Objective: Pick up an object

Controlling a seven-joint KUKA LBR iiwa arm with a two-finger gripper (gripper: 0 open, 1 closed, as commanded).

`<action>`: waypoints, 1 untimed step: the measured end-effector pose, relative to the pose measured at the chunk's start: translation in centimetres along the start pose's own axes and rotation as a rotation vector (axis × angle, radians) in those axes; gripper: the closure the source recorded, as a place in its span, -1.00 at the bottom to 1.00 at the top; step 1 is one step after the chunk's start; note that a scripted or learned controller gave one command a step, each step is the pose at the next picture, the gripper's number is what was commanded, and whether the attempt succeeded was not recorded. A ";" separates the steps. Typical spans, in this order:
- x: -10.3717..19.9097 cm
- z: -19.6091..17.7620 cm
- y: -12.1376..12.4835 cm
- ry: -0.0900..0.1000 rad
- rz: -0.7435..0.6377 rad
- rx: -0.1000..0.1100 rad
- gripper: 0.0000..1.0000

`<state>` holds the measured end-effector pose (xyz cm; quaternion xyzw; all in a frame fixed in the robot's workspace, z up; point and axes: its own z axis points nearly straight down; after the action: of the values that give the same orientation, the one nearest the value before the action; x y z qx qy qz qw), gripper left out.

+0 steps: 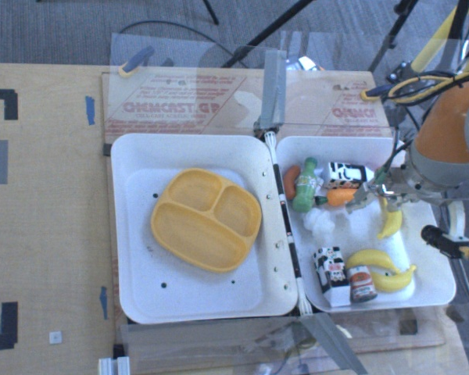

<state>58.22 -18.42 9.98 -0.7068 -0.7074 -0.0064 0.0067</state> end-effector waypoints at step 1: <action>-0.3 -1.1 0.0 -0.012 0.000 -0.006 1.00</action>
<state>58.25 -18.78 11.05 -0.7070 -0.7072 -0.0043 0.0004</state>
